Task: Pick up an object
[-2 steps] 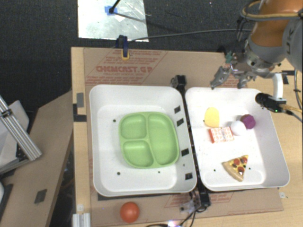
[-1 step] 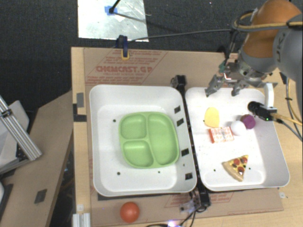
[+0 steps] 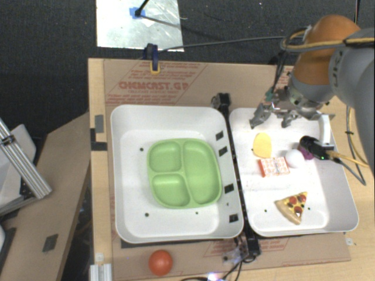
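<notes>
A grey arm (image 3: 354,69) with smooth, rounded casing is seen at the right, and a broad orange band (image 3: 323,48) is wrapped around it above the wrist. A yellowish cable (image 3: 296,40) is looped beside the orange band, and thin dark wires are run down along the wrist. The hand (image 3: 273,115) is built of dull grey metal, with two slim fingers (image 3: 258,117).

Two bins (image 3: 126,174), one tray (image 3: 183,172), five small objects (image 3: 263,144)
</notes>
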### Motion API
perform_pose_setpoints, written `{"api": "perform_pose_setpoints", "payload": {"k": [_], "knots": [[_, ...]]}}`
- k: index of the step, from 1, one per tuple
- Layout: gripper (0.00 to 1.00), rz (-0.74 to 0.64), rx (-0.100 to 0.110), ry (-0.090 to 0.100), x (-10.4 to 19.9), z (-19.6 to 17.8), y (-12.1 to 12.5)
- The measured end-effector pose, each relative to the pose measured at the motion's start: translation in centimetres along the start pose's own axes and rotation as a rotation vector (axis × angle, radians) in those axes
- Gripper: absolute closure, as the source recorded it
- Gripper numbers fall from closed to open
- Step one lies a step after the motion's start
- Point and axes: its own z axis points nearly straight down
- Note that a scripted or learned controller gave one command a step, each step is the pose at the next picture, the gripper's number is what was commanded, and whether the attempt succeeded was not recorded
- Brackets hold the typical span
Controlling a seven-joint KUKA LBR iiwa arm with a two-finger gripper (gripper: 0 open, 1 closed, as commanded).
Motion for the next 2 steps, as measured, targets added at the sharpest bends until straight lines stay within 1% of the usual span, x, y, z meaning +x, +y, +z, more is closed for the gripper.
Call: {"api": "perform_pose_setpoints", "payload": {"k": [1, 2], "knots": [[0.0, -0.004, 0.001, 0.001, 0.6, 6.1, 0.2], [1.0, -0.003, -0.005, 0.0, 0.5, 4.7, 0.4]]}}
